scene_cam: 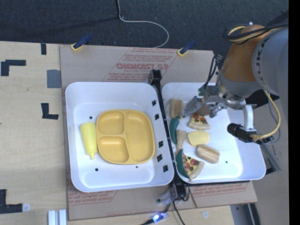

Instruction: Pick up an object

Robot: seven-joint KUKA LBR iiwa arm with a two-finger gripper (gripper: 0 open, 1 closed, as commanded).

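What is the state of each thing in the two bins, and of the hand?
Yellow plate: flat in the left bin, compartments bare.
Yellow bottle: lying on its side, left of the plate.
Pizza slice: flat in the right bin, just below the hand.
Second pizza slice: flat, near the front wall.
Bread roll: lying down.
Hand: low over the right bin, holding nothing visible.

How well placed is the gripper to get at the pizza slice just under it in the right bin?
Probably well. The gripper hangs directly over the upper pizza slice, nothing covers the slice from above, and the pale yellow piece beside it lies clear of it.
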